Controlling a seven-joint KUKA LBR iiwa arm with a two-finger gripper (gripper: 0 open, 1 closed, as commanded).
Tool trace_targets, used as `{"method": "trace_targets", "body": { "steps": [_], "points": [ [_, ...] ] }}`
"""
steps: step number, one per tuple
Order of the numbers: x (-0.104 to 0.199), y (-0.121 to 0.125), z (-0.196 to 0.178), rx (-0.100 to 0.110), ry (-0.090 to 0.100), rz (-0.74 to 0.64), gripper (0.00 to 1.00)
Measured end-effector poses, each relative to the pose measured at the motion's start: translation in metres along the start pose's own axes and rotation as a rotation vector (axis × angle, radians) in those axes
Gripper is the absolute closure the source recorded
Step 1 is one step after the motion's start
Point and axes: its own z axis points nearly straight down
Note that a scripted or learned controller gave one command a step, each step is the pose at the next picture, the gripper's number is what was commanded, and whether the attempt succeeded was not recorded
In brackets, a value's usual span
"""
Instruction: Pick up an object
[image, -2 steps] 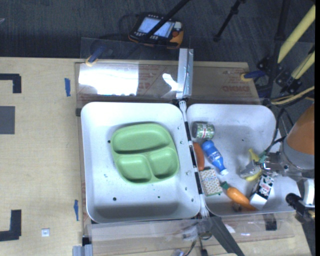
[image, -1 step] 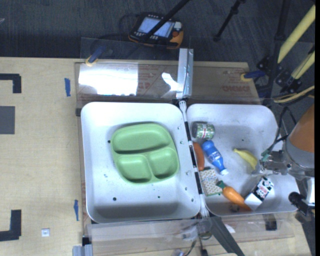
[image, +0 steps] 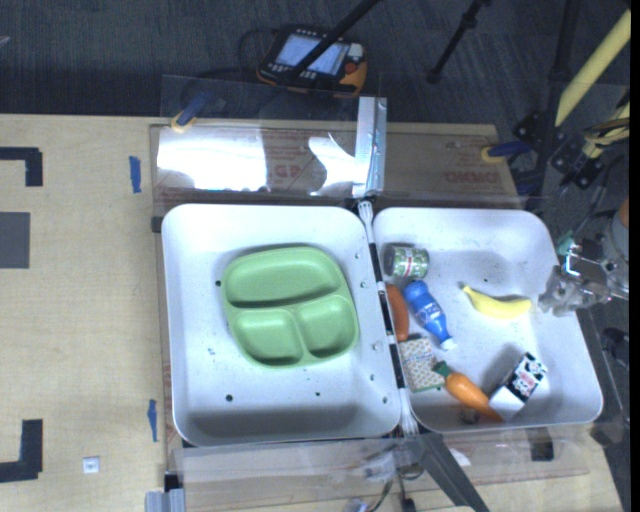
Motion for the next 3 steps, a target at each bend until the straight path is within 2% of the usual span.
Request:
{"method": "trace_targets", "body": {
  "steps": [1,2,3],
  "points": [
    [0.000,0.000,0.000,0.000,0.000,0.000,0.00],
    [0.040,0.011,0.088,0.002,0.001,-0.130,0.00],
    [0.054,0.100,0.095,-0.001,0.016,-0.214,0.00]
  ]
}}
